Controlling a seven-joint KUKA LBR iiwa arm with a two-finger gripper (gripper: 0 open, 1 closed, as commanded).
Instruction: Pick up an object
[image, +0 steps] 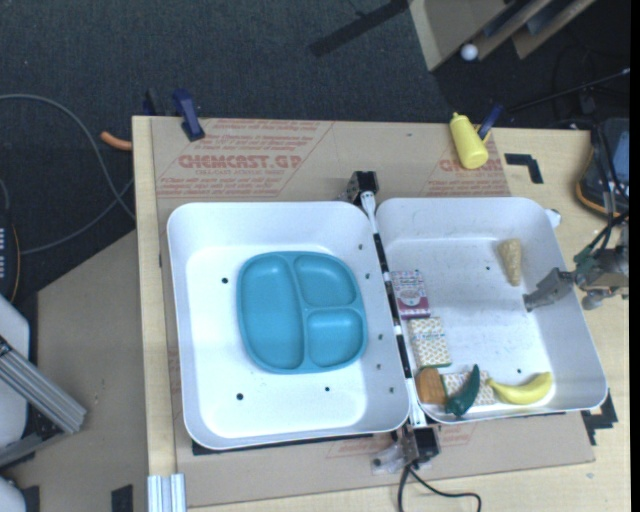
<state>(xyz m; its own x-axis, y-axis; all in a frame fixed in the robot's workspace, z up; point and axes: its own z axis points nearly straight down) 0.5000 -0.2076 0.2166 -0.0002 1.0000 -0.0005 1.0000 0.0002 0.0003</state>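
At the frame's right edge we see the gripper (548, 291), finger spread unclear, over the right bin (470, 215); closing there risks missing the banana (522, 389).

A blue three-compartment plastic tray (300, 310) is lying in the left white bin (200, 400); a yellow plastic banana (522, 389) is sitting in the right white bin's (470, 225) front corner

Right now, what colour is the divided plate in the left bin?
Light blue plate, seen in the camera view.
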